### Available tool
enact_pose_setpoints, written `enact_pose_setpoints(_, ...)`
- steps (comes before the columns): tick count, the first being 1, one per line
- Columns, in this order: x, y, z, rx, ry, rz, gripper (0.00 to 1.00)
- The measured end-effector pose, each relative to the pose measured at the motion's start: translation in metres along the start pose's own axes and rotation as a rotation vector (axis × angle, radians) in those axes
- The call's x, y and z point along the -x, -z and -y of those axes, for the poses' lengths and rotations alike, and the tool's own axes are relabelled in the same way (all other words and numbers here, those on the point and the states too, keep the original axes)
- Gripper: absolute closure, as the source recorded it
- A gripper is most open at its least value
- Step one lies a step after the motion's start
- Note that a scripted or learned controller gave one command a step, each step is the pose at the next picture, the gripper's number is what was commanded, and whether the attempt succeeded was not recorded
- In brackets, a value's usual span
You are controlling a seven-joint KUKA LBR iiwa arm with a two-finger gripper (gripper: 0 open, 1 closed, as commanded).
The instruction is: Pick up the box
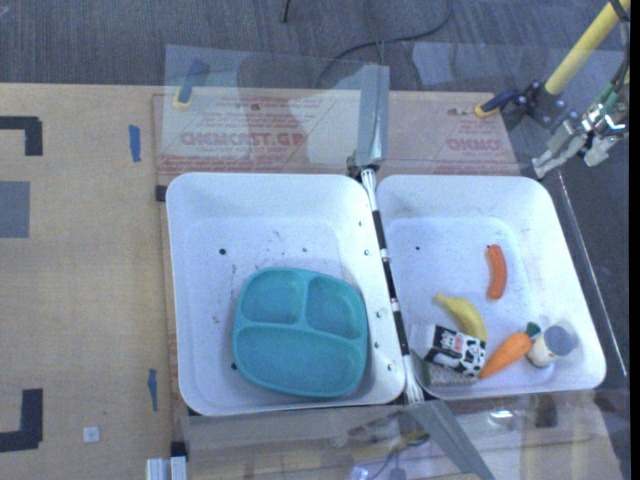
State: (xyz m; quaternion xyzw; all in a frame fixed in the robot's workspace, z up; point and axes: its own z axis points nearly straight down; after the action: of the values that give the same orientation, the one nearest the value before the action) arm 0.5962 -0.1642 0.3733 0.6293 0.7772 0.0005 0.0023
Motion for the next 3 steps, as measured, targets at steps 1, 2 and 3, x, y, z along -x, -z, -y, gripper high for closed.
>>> enact_pose_setpoints(1,-0.058,-0.155,-0.013,-0.002,-0.051,-0.002,0.00)
enact_pose_setpoints(2,-0.073,-0.100,-0.037,-0.001,-0.222,-0.001,0.00)
enact_pose_setpoints(3,-0.008,0.001,-0.075,-0.003,-0.703,0.001,0.00)
